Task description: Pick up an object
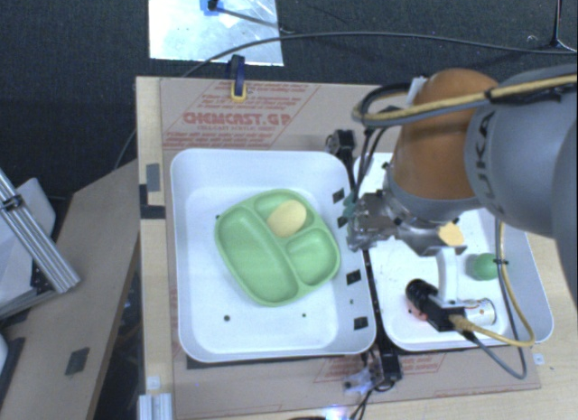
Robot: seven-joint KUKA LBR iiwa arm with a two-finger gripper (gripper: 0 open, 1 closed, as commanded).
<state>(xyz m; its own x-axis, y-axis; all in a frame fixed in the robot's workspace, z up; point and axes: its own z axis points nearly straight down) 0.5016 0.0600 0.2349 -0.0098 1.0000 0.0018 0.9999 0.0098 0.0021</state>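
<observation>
A green divided plate (271, 260) lies in the left bin (208, 328), tilted on the diagonal. A pale yellow rounded object (288, 218) rests in the plate's upper compartment. In the right bin (533, 305) a small green object (483, 266) lies near the right wall, and a small yellow piece (452, 234) peeks out from under the wrist. My gripper (363, 226) hangs over the divider between the two bins, at the plate's right edge. The wrist hides what is under it.
The grey and orange arm (470, 147) covers most of the right bin's upper half. A small reddish thing (416, 312) shows at the right bin's lower left. Cardboard (239, 116) lies under both bins, with a blue clamp (237, 73) at its far edge.
</observation>
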